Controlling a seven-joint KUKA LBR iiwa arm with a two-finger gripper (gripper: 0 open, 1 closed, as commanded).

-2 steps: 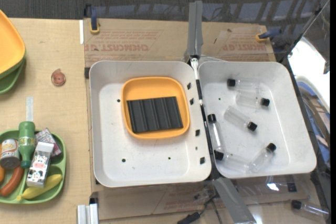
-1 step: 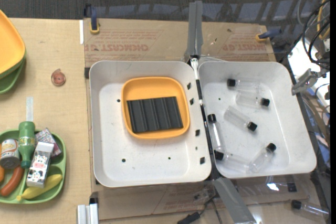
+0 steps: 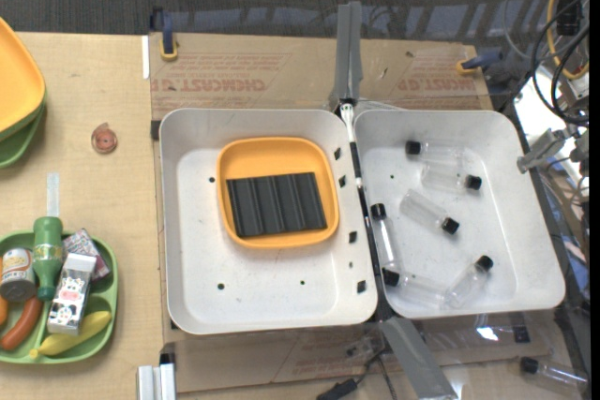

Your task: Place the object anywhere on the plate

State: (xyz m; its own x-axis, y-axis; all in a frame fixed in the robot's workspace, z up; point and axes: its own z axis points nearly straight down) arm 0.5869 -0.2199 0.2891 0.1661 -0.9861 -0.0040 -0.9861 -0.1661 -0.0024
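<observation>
Clear vials (black-capped) lie in right bin; orange plate left. End effector grip: cannot tell.

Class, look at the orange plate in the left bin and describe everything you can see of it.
The orange plate is a rounded square dish with a raised rim, apparently smooth plastic. It lies flat and upright in the left bin, toward the bin's upper middle, resting on its white floor. A dark grey ribbed slab lies across its lower half, covering most of the centre.

green toy-food tray, pink disc
</observation>
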